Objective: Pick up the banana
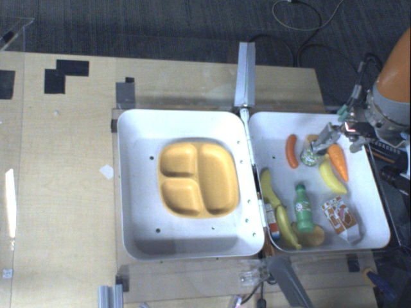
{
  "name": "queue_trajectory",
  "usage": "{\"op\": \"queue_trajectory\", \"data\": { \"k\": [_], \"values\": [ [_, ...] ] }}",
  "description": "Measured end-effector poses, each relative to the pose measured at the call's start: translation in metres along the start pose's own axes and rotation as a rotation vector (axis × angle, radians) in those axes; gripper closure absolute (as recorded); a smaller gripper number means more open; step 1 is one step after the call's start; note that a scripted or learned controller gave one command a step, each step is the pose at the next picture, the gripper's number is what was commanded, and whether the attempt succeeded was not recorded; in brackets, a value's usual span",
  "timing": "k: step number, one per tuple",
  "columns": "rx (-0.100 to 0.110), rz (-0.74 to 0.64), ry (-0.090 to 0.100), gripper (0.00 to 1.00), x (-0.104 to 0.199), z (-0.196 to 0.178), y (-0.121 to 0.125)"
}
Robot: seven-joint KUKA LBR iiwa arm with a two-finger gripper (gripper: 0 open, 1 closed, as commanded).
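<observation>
From my remote station, items logged left to right. Left bin (pixel 128 172): one yellow three-compartment tray (pixel 196 178), lying flat near the centre. Right bin (pixel 379 226): along its left wall I see a yellow-green banana (pixel 269 188), and just below it a second yellow banana (pixel 286 226) running toward the near edge, with a small red-and-white item, too small for me to identify, at the wall beside it. Next, a green bottle (pixel 303 208) standing between those bananas and the rest. Behind, a red sausage-shaped piece (pixel 292 151). Then a third yellow banana (pixel 332 177) lying against an orange carrot (pixel 338 162). Near the front right, a small printed carton (pixel 340 214). Gripper (pixel 316 151): hovering over the bin's far middle, just left of the carrot; I cannot tell how it stands, and nothing is visibly held.
</observation>
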State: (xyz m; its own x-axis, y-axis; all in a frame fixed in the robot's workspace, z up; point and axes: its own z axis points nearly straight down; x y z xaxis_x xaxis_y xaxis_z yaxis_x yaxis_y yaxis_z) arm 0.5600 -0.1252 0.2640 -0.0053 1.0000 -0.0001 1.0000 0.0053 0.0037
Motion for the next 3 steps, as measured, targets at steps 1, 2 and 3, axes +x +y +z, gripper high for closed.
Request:
{"op": "queue_trajectory", "data": {
  "k": [1,2,3],
  "values": [
    [-0.012,0.164,-0.003,0.00,-0.041,0.152,-0.009],
    [-0.032,0.132,-0.010,0.00,-0.045,0.165,-0.019],
    [-0.039,0.133,-0.013,1.00,-0.046,0.152,-0.017]
  ]
}}
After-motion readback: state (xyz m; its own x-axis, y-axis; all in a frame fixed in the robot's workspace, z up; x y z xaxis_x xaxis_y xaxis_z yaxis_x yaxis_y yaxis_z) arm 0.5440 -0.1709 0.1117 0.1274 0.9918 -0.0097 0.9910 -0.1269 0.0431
